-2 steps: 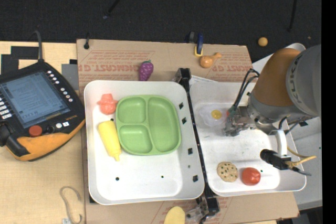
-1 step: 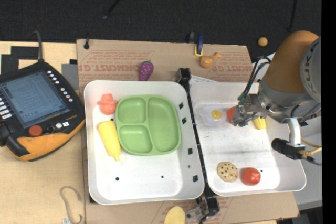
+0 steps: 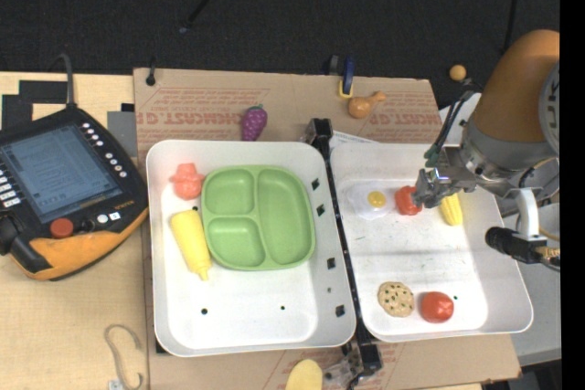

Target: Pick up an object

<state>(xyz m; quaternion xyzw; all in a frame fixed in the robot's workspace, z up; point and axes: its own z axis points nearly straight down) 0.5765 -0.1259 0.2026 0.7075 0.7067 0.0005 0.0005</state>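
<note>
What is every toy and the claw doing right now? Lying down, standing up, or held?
Claw: low in the right white bin, beside the small red toy.
Small red toy: lying in the bin, next to the claw.
Green divided plastic plate: flat in the left white bin.
Yellow plastic banana: lying beside the plate.
Round speckled cookie: lying flat.

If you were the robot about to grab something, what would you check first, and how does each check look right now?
1. Claw over the right bin: ok.
2. Claw near a target: ok, beside the small red piece and the yellow corn.
3. Red piece between its fingers: cannot tell.
4. Cookie and tomato away from the claw: ok.
5. Green plate in the left bin, out of the way: ok.
</note>
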